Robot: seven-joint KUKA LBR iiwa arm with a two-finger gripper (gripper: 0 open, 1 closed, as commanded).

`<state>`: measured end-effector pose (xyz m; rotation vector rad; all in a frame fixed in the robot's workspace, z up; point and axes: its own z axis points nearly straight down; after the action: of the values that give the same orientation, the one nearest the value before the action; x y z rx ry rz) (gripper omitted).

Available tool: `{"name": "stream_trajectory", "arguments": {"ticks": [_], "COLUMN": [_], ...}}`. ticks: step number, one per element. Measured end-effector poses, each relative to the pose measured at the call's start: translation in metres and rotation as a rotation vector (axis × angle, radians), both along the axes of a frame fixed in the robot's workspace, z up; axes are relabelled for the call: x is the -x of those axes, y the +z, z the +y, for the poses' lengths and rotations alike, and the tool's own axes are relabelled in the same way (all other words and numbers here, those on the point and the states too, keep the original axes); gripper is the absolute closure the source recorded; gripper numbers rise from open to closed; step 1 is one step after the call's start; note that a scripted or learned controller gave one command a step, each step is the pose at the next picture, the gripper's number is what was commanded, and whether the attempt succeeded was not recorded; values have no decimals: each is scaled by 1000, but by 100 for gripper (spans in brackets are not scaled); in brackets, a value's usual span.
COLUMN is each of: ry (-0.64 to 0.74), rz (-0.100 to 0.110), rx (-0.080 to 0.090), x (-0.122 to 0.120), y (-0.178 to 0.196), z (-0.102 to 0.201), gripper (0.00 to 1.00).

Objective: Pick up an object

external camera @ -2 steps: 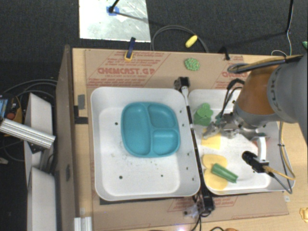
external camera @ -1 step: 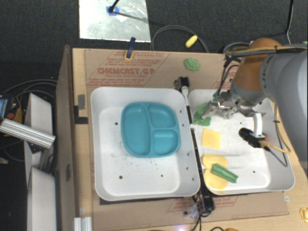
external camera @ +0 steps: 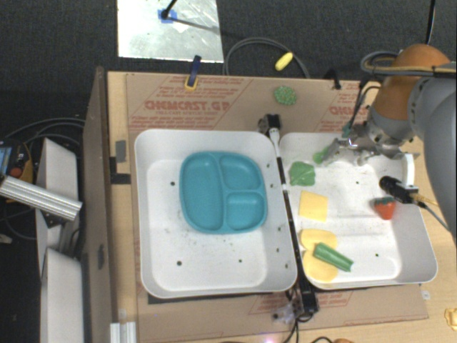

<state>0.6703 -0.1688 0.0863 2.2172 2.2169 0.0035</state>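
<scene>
Claw (external camera: 334, 148) sits over the far-left part of the right bin (external camera: 414, 263), arm coming in from the right with the orange band above the wrist. A green piece shows at the claw tip, but can't tell whether the claw is gripping it or just beside it, and its open/closed state isn't readable from this angle.

Right bin contents: green leaf-shaped piece (external camera: 301, 172) near the left wall, just below the claw; pale yellow square (external camera: 313, 206) below that; yellow rounded piece (external camera: 319, 252) at the near-left corner with a green stick (external camera: 333, 257) lying across it. Small red item (external camera: 385, 208) at the right side, next to a black part (external camera: 397, 187) of the arm.

Left bin (external camera: 161, 263) holds a blue divided tray (external camera: 223, 191), roughly centred, lying flat.

On the worktop (external camera: 235, 102) behind the bins: a green round object (external camera: 285, 95) and a yellow piece (external camera: 284, 61) farther back.
</scene>
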Motion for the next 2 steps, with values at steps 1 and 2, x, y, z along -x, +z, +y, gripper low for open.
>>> {"name": "stream_trajectory", "arguments": {"ticks": [1, 2], "ry": [6, 0], "rz": [6, 0], "rx": [-4, 0], "x": [28, 5], "y": [-2, 0], "z": [43, -10], "gripper": [0, 0]}}
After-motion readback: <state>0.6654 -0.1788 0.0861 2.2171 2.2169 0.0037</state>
